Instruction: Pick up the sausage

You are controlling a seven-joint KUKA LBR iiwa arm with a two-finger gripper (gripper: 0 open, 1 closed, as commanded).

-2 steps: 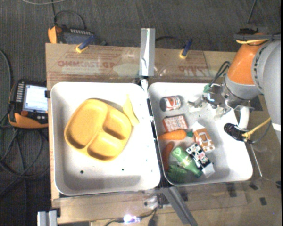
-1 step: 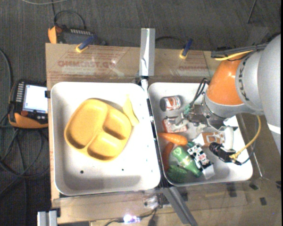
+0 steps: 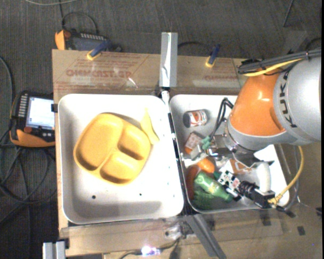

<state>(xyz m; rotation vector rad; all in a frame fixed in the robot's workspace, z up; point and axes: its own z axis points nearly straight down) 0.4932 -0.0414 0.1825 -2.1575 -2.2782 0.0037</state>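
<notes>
The right bin (image 3: 179, 108) holds a heap of play food. A reddish-brown, sausage-like piece (image 3: 189, 176) lies against that bin's left wall, partly under an orange item (image 3: 206, 165) and beside a green bottle (image 3: 209, 188). My gripper (image 3: 215, 151) hangs over the middle of this bin, just up and to the right of the reddish piece, close above the orange item. The arm's orange band and grey wrist hide the bin's right half. I see nothing clearly held.
A small can (image 3: 196, 117) lies at the right bin's back and a brown packet (image 3: 193, 141) in front of it. A white item (image 3: 262, 172) sits at the right. The left bin (image 3: 70, 198) holds a yellow compartment plate (image 3: 114, 147) and a pale yellow piece (image 3: 149, 127).
</notes>
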